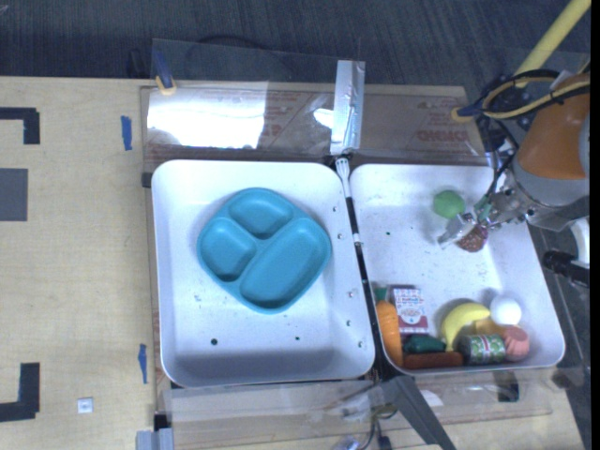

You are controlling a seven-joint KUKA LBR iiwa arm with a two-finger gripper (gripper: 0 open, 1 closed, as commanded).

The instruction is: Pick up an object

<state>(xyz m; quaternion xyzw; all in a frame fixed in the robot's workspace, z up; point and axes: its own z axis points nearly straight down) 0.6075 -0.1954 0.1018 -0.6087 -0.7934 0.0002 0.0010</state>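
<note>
pale wood worktop (pixel 75 251) with black tape marks on its left side, dark carpet beyond it. two shallow white bins sit side by side. left bin (pixel 187 345) holds a blue divided plate (pixel 264 248), three compartments, roughly centred. clear plastic sheet (pixel 244 111) stands behind the left bin.

right bin (pixel 422 279) has the clutter. along its near edge: orange carrot (pixel 388 329) at the left wall, small red-and-white carton (pixel 409 309) just beside it, dark green item (pixel 427 343) in front of that, yellow banana (pixel 463 321), white ball (pixel 506 311) touching the banana's right end, green-labelled can (pixel 486 348) lying on its side, pinkish object (pixel 518 345) just right of the can. green ball (pixel 449 203) sits alone toward the far side of the bin.

arm comes in from the right, orange band (pixel 553 148) above the wrist, yellow cable (pixel 553 36) trailing up. claw (pixel 466 232) is low in the right bin, just right of and nearer than the green ball. a small brownish object (pixel 473 240) sits right at the tips; looks touching, but can't tell whether it's actually between the fingers. claw state: can't tell, too small and blurred.
</note>
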